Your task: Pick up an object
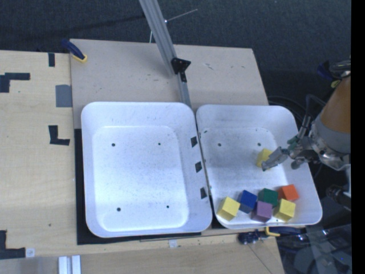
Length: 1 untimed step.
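Near edge of the bench (34,170): a small blue-and-yellow item (258,236) lies just outside the right bin's near rim.

Right bin (239,116), near side: a cluster of blocks. From left: yellow block (229,208), blue block (247,200), purple block (263,210), green block (267,197), a second yellow block (286,209), orange block (290,192). Most touch or nearly touch a neighbour; the left yellow block sits close beside the blue one.

Further in, right half of the same bin: a lone yellow block (263,156), well apart from the cluster. The pincer (278,157) comes in from the right, low over the bin floor, with a grey finger (274,159) lying against the right side of this block. How far the pincer is open cannot be read at this resolution; the block is not visibly between two fingers, so no hold is recorded.

Left bin (137,110): white, speckled floor.

Far side: a grey metal bar (158,24) runs diagonally down to the gap between the bins, with a black clamp (181,65) on it. A blue-and-yellow clip (74,49) sits at the far left corner of the bench.
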{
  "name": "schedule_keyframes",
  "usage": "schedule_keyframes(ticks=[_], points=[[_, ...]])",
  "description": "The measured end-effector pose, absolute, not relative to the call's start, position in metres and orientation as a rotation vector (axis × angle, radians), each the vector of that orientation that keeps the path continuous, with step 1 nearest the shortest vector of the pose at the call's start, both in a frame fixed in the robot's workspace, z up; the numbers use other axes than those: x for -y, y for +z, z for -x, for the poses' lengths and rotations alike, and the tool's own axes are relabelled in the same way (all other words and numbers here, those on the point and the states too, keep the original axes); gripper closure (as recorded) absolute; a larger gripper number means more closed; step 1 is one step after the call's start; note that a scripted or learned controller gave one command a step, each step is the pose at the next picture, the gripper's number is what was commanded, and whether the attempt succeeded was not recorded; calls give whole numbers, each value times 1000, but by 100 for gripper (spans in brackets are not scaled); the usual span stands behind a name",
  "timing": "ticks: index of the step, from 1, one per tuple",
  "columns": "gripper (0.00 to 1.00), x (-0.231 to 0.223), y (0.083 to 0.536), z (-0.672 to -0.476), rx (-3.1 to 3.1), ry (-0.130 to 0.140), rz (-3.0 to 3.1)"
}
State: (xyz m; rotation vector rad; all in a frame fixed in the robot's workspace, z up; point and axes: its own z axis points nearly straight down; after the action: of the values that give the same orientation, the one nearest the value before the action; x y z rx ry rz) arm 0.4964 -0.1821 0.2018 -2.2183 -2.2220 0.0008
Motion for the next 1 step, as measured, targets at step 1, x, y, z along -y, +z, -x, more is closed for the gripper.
schedule_keyframes(ticks=[1], points=[[0, 182, 202, -496, 2222, 1, 2218]])
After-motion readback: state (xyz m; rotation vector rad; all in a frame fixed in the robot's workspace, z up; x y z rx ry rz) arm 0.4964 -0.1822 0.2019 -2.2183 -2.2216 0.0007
